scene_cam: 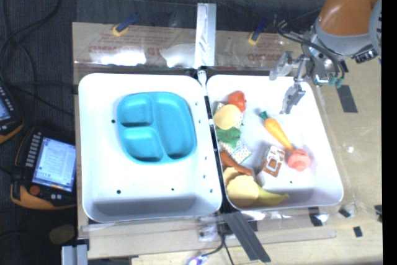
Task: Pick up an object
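**Visitor:** Camera view from above, what does it take in?

**Onlooker:** Two shallow white bins side by side on a bench. The grey arm with its orange band [347, 6] comes in from the right, and its pincer [291, 87] hangs over the far right part of the right bin [322, 127]. One finger [291, 98] points down and another metal part sits up beside it; they look spread apart, with nothing between them.

**Visitor:** What lies closest to the pincer?

**Onlooker:** A toy carrot [276, 131] lies just below it on the bin floor, apart from the finger. Further down from the carrot sits a red tomato-like piece [299, 159], beside a small brown and white block [272, 161].

**Visitor:** And off to the pincer's left?

**Onlooker:** A yellow round fruit [227, 116] with a red piece [236, 98] above it, heaped against the divider. Well left of the pincer, the left bin [99, 189] holds a blue compartment tray [155, 125].
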You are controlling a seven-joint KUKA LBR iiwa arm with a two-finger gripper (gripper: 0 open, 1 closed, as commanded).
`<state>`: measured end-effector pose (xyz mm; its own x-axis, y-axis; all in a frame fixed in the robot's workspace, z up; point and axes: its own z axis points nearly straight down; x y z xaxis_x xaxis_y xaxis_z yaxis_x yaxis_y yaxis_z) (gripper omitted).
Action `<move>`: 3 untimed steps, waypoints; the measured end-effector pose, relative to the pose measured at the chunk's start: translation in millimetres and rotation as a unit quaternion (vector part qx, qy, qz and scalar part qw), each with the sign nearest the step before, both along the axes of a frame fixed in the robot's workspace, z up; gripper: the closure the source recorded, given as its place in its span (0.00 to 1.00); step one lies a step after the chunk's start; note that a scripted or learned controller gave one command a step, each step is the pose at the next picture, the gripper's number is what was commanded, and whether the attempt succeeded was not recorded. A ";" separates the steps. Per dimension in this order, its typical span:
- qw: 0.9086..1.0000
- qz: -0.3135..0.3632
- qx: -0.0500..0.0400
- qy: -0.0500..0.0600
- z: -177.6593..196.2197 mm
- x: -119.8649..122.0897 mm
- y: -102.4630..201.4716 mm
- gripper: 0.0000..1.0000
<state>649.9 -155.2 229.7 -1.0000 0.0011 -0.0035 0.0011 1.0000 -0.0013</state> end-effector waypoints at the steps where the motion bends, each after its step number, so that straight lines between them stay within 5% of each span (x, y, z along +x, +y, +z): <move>1: 0.998 -0.060 0.000 0.000 -133.7 11.2 -17.2 0.00; 2: 0.999 -0.042 -0.001 0.000 -38.1 -43.7 -69.0 0.00; 3: 0.987 -0.163 0.000 0.000 -123.4 -50.9 -50.2 0.00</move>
<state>599.0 -205.4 106.3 -0.9463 0.3231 -0.0040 0.3231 0.9463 -0.0022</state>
